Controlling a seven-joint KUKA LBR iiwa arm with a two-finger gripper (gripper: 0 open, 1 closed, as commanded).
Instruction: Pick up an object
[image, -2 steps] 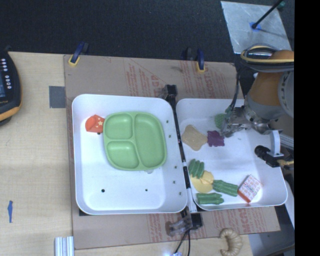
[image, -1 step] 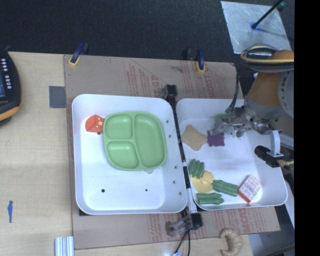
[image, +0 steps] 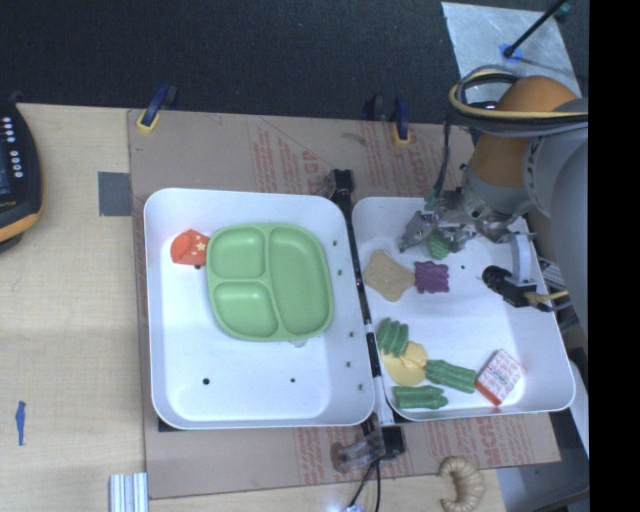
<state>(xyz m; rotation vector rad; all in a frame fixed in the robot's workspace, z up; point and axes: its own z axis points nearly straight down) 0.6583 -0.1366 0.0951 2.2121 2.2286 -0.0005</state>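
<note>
Orange-banded and high over the bench, the arm (image: 500, 160) stands closest to the lens, and at its end the gripper (image: 437, 234) hangs low inside the right bin (image: 470, 320), near that bin's far edge. Its grey fingers (image: 414, 238) look spread apart, with a small green piece (image: 440, 246) lying between them on the bin floor; whether either finger touches it is too fine to tell, and nothing reads as lifted. Just past the gripper on the viewer's side lies a purple piece (image: 432, 277), and beside that, on the gripper's side facing the other bin, a tan slab (image: 388, 275). Well apart from the gripper, at the near end of the same bin, sit a ridged green piece (image: 392, 337), a yellow piece (image: 407, 366) touching it, two green pods (image: 451, 375) and a red-and-white packet (image: 500, 377). Farthest from the gripper, the left bin (image: 250, 385) holds a green divided plate (image: 270, 280) with a red shape (image: 188, 247) just beside it. I judge the step in hand to be the grasp itself: placed over the small green piece, not yet closed. The next move calls for closing squarely on it and lifting straight up, clear of the purple piece; small as it is, it may slip out.
</note>
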